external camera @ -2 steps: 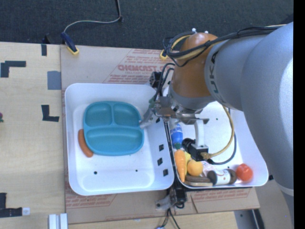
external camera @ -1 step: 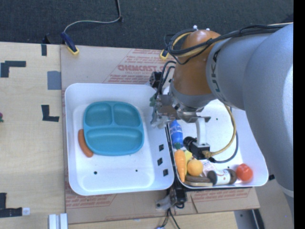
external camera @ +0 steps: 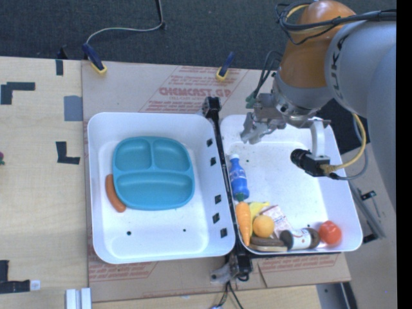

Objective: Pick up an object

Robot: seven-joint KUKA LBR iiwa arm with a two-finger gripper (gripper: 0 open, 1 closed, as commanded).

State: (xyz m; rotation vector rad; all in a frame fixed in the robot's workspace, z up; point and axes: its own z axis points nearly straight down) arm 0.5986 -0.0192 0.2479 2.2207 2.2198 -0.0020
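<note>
Your gripper (external camera: pixel 252 132) hangs over the far left corner of the right bin (external camera: pixel 302 172), close to the divider between the two bins; you cannot tell from this angle whether it is open or closed, and nothing shows in its grasp. Just below it, toward the near side, a blue bottle (external camera: pixel 239 177) lies along the bin's left wall. Further toward the near edge sit a carrot (external camera: pixel 244 222), an orange (external camera: pixel 262 226) and a red tomato (external camera: pixel 329 232). Off to the gripper's left, in the left bin (external camera: pixel 103 230), rest a blue divided plate (external camera: pixel 154 172) and a sausage (external camera: pixel 114 194) touching its left edge.
</note>
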